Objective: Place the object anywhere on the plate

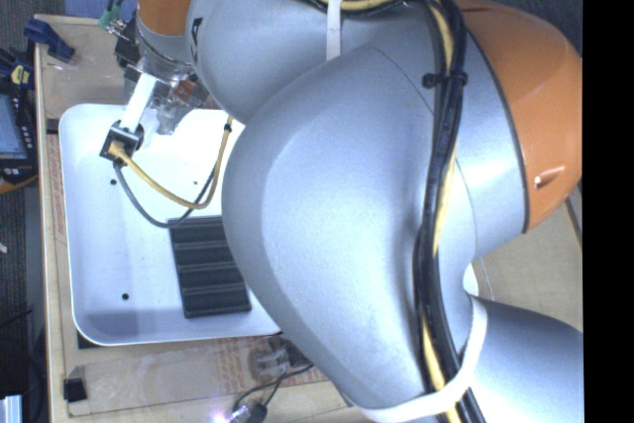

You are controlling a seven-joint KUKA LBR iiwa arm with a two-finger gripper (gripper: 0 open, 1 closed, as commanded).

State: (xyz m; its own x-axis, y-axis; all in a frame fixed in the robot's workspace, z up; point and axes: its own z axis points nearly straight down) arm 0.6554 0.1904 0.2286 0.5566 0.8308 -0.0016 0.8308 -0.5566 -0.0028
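Grey arm (357, 213) over white bin (99, 243); ribbed dark block (210, 267), long axis up-down; grip untellable.

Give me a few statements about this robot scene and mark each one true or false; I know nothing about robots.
1. The grey arm covers much of the view. True.
2. The bin at the left is red. False: it is white.
3. A dark ribbed slab lies flat in that bin. True.
4. The gripper is touching the slab. False: it hangs over the bin's other end, apart from the slab.
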